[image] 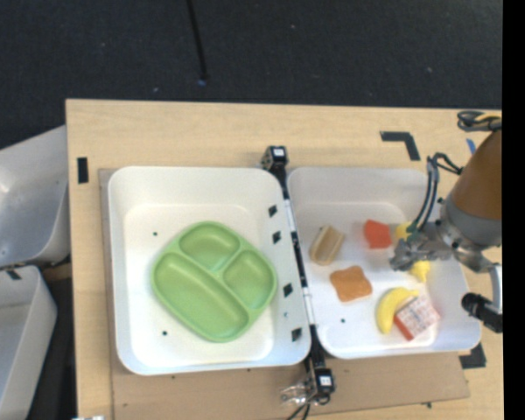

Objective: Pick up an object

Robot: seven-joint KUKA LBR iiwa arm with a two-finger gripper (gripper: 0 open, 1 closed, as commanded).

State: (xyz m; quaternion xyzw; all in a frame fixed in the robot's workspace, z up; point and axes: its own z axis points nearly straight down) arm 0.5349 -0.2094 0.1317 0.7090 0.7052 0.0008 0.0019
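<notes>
Partly hidden: the arm [479,191] is cut off by the frame's right side, so just its orange band and grey wrist show, w/ dark cables running down to the tool [411,256]. The tool itself is a dark, blurry cluster; can't tell whether it's wide, narrow or holding anything. A small yellow piece [420,270] sits right at the tool's lower side, touching or just beside it, and another yellow bit [405,231] peeks out just above; too small to say what either is, or whether they're one thing. The arm reaches in over the right bin's [350,186] right wall, wrist tilted down toward the bin floor, tool low in the bin's right-middle area.

Other objs in the right bin: a red block [377,234] just left of the tool, near the bin's far side; a tan, ridged oblong piece [326,245] toward the bin's left wall; an orange-brown toast-like slab [351,283] near the middle; a banana [390,309] near the front wall, touching a red-and-white packet [416,317] by the front-right corner, print unreadable.

The left bin [131,226] holds a green divided plate [213,280], three compartments, approx. centred. Both bins sit side by side on the wooden tabletop [201,134], clipped along their shared wall.
</notes>
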